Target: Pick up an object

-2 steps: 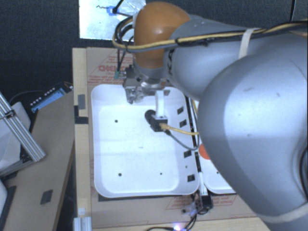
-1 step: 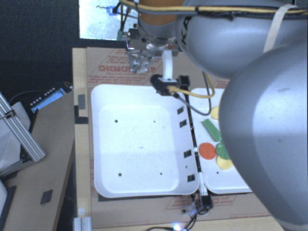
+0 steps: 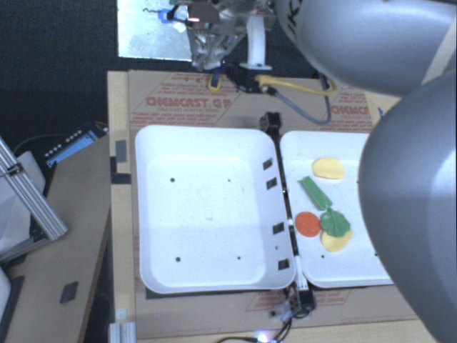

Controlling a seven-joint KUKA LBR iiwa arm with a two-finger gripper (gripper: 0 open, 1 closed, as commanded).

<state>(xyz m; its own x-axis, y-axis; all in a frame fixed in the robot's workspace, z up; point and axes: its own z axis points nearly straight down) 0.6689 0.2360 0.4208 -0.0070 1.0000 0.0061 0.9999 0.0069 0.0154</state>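
1. Yellow, green and orange-red pieces are seen clustered in the right bin (image 3: 343,281), toward 3 o'clock of the view.
2. A pale yellow oval piece (image 3: 328,168) is placed at 12 o'clock of the cluster, apart from the others.
3. A long green strip (image 3: 314,192) is laid on a slant just below it, running toward 5 o'clock.
4. A round orange-red disc (image 3: 308,224) is set at 7 o'clock of the strip's lower end, touching a green leafy piece (image 3: 335,223) at its 3 o'clock.
5. A second yellow piece (image 3: 335,241) is partly covered by the leafy piece, at its 6 o'clock.
6. The left bin (image 3: 207,206) is shown white, with small dark dots on its floor.
7. Both bins are borne by a bench (image 3: 186,100) covered in brown printed cardboard; black clips are seen along the seam between them.
8. The tool (image 3: 207,56) is held at 12 o'clock, beyond the bins, above the cardboard's far edge; whether its fingers are wide or narrow cannot be told.
9. The grey arm (image 3: 400,120) is spread across the upper right.
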